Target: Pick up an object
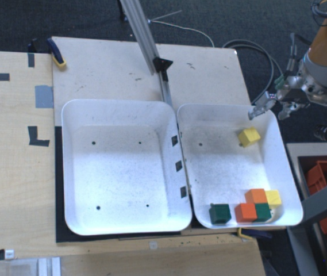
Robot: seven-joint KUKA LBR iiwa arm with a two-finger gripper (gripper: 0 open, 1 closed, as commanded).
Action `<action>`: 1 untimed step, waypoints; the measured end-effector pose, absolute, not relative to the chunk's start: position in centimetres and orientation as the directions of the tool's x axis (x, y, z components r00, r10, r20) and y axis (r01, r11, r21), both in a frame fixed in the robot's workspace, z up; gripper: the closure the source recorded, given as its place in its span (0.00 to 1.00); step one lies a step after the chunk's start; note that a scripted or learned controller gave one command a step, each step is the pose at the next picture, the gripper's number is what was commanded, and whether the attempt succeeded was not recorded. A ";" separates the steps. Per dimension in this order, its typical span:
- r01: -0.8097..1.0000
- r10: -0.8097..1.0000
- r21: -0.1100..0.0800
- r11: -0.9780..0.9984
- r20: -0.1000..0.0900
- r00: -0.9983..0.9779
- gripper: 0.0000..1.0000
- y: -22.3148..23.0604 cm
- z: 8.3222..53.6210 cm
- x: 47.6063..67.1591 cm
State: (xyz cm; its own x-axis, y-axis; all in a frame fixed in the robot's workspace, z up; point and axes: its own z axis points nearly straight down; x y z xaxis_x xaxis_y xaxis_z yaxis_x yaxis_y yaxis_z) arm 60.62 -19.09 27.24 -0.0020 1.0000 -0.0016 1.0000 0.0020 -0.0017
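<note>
yellow block (249, 136) | tilted, alone | right bin, upper part | coloured blocks (254, 206) clustered at near corner

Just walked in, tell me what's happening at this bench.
The arm's gripper hovers at the upper right rim of the right bin, open, with nothing between its fingers. Nearest it lies a lone yellow block. A green block and a cluster of blocks sit near that bin's front.
</note>
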 end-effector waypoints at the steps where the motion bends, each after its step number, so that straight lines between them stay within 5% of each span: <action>1: 1.000 1.000 -0.004 -0.001 -0.001 0.001 0.00 -21.0 25.1 57.0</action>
